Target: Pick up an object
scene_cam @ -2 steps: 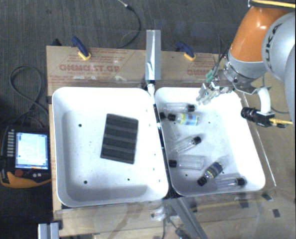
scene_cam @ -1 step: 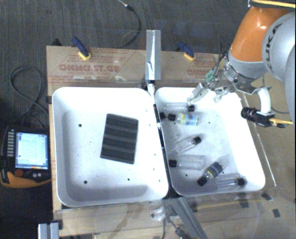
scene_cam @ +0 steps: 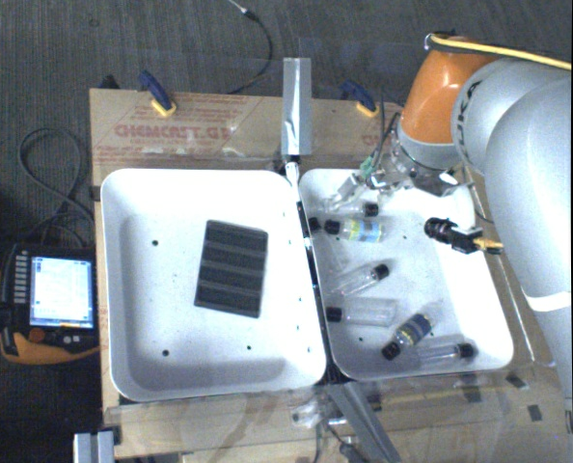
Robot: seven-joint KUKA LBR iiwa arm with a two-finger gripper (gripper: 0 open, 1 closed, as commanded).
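Camera view from above, looking down at a slant on two white bins side by side on a brown tabletop (scene_cam: 122, 143). Hard to make out: several clear vials with black caps in the right bin (scene_cam: 494, 340), almost the same tone as the white floor under them. One vial with a pale label (scene_cam: 362, 230) near the bin's upper middle, one bare vial (scene_cam: 362, 278) below it, one dark blue bottle (scene_cam: 407, 334) low in the bin, one more clear vial (scene_cam: 441, 353) just beside it at the lower edge. Cut off by the picture's right side: most of the grey arm (scene_cam: 528, 162), with its orange band (scene_cam: 431, 95) above the wrist. Claw (scene_cam: 368, 177) low over the upper left corner of the right bin, near a clear vial (scene_cam: 349, 199) there; blurred and small, so cannot tell how far open, nor whether anything sits between the fingers. In the left bin (scene_cam: 132, 355), a dark ribbed block (scene_cam: 231, 267) lying flat near the middle, plainly seen. At the far left, a handheld pendant with a lit screen (scene_cam: 50, 297).
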